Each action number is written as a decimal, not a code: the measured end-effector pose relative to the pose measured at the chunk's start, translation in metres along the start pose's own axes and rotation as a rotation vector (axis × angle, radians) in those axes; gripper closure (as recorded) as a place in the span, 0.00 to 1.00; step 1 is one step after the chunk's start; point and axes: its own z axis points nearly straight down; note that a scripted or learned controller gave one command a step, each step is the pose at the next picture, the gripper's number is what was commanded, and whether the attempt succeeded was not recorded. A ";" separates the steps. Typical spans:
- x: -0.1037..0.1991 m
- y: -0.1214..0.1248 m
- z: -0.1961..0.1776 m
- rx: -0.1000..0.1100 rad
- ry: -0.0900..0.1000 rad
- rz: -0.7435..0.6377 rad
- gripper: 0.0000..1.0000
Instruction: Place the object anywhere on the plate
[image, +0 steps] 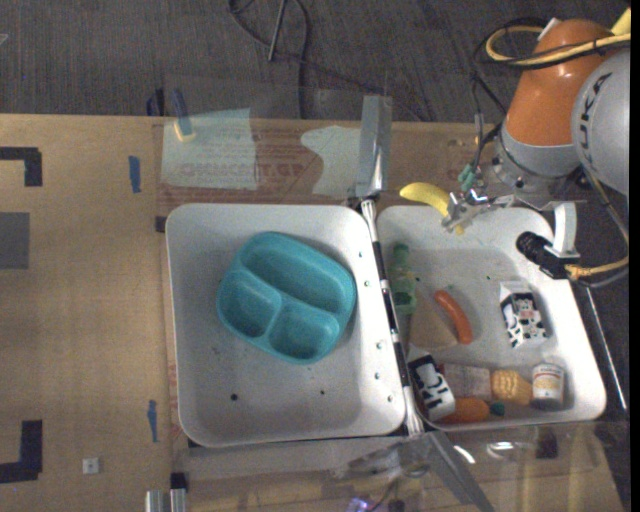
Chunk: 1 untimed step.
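Camera view has the gripper (466, 205) up at the far edge of the right bin (590, 385), and there's a yellow banana (424, 197) pinched at its right end between the fingers, so the jaws are closed down to about the banana's thickness. The rest of the banana sticks out to the left over the bin's back rim. Behind the gripper you get the grey wrist and the big orange band (548, 85) of the arm in the top right corner, with yellow cable looping around it.

Below the gripper, inside that same bin, a bunch of stuff is scattered: an orange-red sausage thing (454, 315) lying diagonally near the middle, a black-and-white cow-print item (522, 320) to its right, a green piece (402, 278) against the left wall, and along the near edge a black-and-white carton (432, 386), something orange (470, 408), a yellow waffle-looking bit (509, 385) and a small can (547, 383).

Left bin (200, 400) holds the teal plate (288, 296), three compartments, sitting a bit tilted around the middle. It's well apart from the banana, with the divider between the bins in between.
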 end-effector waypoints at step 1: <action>0.061 -0.003 -0.013 0.003 0.004 -0.171 1.00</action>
